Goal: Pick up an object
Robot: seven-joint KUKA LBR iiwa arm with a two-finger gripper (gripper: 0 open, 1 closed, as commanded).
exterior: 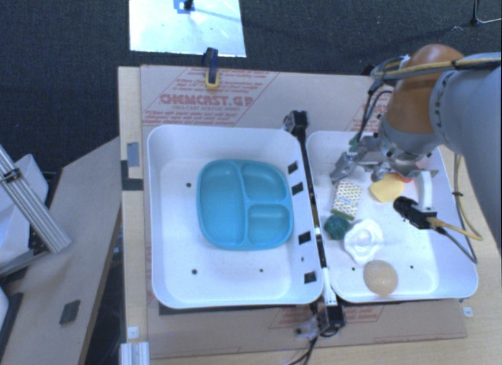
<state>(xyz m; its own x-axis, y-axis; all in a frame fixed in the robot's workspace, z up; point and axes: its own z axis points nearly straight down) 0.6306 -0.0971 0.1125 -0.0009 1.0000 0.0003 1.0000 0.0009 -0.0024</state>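
Locating gripper just beside patterned packet.
Yellow lump near packet, toward view's right; cannot tell pincer opening.

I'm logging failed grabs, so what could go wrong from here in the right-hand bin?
The gripper is close to the checkered block, which lies near the green ball and the white crumpled piece. Closing there may nudge neighbours or catch two things at once. The green ball and the tan ball are round and may roll away if bumped.
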